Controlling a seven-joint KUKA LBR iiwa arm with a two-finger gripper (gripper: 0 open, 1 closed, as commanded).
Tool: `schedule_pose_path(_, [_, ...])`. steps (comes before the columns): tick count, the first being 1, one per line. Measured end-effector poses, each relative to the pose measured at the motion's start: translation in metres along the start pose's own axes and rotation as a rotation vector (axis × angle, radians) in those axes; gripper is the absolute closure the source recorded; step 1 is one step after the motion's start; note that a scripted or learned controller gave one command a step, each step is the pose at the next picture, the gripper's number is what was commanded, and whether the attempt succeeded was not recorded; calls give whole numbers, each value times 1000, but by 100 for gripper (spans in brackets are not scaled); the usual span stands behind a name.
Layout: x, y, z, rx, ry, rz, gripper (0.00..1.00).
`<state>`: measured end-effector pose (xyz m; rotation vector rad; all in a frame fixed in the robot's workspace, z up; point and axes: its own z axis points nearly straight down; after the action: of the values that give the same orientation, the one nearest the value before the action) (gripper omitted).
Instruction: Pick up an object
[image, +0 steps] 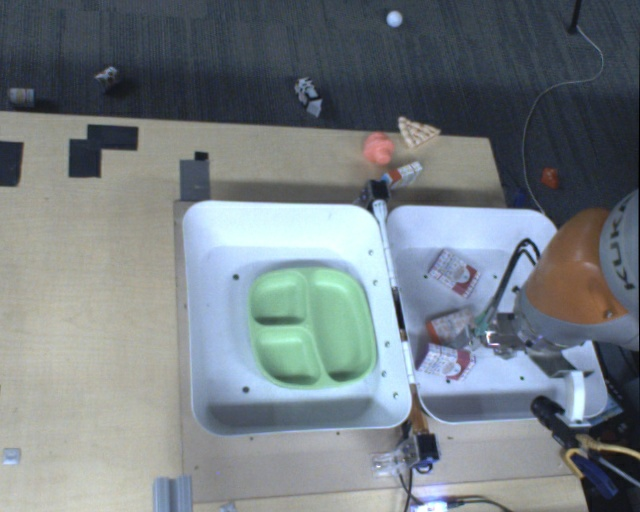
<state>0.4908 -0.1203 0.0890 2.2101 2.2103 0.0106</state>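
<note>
Three small red-and-white packets lie in the right bin (520, 225): one (452, 270) toward the back, one (447, 326) in the middle, and one (443, 363) nearer the front wall. My gripper (479, 334) reaches in from the right and sits low, right beside the middle packet and just above the front one. The orange band (575, 272) and grey wrist cover the bin's right part. I cannot make out whether any packet is between the gripper's tips.
The left bin (210, 300) holds a green divided tray (310, 325). Behind the bins, on the bench, lie a pink ball (378, 148), a wedge-shaped toy (418, 131) and a small bottle (402, 175). Cables and a clamp (415, 455) sit at the front edge.
</note>
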Motion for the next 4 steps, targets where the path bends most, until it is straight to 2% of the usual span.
schedule_pose_path(1, [1, 1, -10, -1, 2, -3, 100])
schedule_pose_path(2, [1, 1, -10, 0, 2, -3, 0])
schedule_pose_path(3, [2, 2, -21, -4, 2, -5, 100])
schedule_pose_path(4, [2, 2, -21, -4, 2, -5, 0])
